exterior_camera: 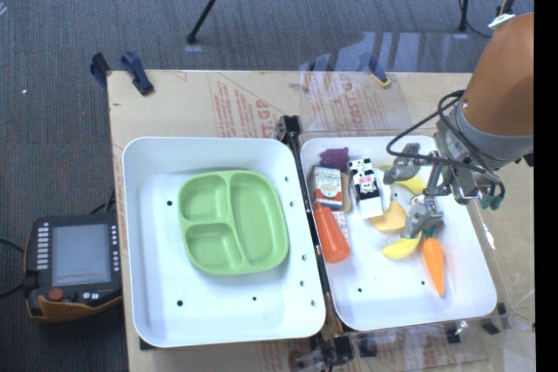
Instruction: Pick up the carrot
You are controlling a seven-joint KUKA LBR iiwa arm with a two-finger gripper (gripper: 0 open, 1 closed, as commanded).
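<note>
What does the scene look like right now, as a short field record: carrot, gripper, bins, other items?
carrot: lying in the right bin, near its right side, tip toward the front edge
gripper: just above the carrot's top end, carrot not between the fingers
left bin: holds a green divided plate
other items in right bin: orange bottle, small milk carton, yellow pieces, purple item

Orange-banded grey arm (499,100), black cables, metal pincer (425,218).
</note>
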